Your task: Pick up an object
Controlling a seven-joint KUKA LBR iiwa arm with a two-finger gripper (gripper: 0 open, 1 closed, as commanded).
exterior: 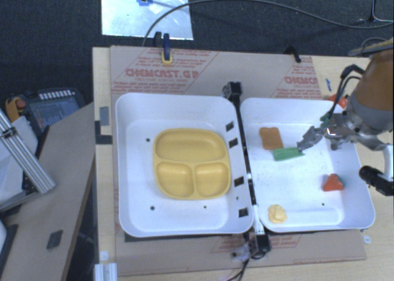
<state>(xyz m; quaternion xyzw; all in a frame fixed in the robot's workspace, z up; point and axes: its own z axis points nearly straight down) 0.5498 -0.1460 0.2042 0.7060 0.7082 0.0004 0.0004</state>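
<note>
**Gripper poised at the green block's right end**

While the bench (203, 67) spreads widest under everything, the two white bins come next in size. The left bin (132, 169) holds a yellow tray (191, 163) with three compartments. The right bin (308, 212) holds the small pieces. The arm (375, 89) reaches in from the right and is cut off at the frame edge, so only its wrist end can be made out.

The gripper (308, 140) points left and downward over the right bin. Its dark tip lies at the right end of the green block (287, 154), seemingly touching or just above it; I cannot tell which. Whether its fingers are apart or together I cannot tell either, since they blur into one dark shape at this angle. Nothing can be seen clamped between them.

The green block, the likeliest target, lies near the middle of the right bin, just left of and below the tip. Its long axis runs roughly left to right, tilted slightly up toward the gripper. By my reading, a clean grasp would need the fingers to straddle its short width.

An orange block (271, 138) sits just above and left of the green one, perhaps touching it. A red piece (333, 182) lies well apart toward the right wall, and a yellow piece (277, 214) rests near the front-left corner; both shapes are too small to name.
</note>
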